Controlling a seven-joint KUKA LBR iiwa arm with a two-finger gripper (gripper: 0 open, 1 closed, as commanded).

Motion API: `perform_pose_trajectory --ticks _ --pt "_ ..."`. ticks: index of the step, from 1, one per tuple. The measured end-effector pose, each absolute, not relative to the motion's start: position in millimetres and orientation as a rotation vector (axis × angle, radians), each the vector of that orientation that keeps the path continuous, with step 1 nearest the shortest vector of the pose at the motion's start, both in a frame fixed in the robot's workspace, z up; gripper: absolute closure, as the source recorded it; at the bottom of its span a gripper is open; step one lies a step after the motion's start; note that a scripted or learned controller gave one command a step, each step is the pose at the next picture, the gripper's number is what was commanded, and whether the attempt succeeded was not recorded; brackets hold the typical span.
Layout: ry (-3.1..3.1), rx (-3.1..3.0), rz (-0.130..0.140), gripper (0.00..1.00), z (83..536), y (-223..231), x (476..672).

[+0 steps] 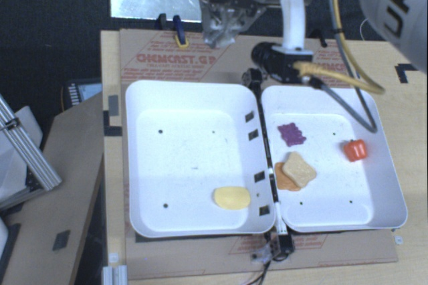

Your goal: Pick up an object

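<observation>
At the top centre of the frame, the grey metal two-finger tool (pixel 219 33) hangs above the tabletop (pixel 374 69), beyond the far rim of the left shallow white plastic bin (pixel 144 163); nothing is between its fingers, and how far apart they stand cannot be told. In that left bin, a flat yellow oval object (pixel 232 197) lies near the lower right corner. Just beside it, in the right shallow white plastic bin (pixel 381 210), a purple knobbly object (pixel 291 134) lies in the upper left part, a tan bread-slice-shaped object (pixel 299 170) rests partly on a flat orange piece (pixel 285 182) near the left wall, and a small orange-red blocky object (pixel 355 150) sits by the right side.
</observation>
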State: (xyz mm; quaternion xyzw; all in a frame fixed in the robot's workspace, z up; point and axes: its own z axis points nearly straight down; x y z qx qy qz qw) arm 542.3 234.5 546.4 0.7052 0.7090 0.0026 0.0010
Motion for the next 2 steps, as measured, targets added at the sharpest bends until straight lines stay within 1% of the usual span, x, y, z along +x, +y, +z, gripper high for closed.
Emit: perform_pose_trajectory --ticks 2 --pt "2.233 2.206 0.015 1.0 568.9 234.9 542.5"
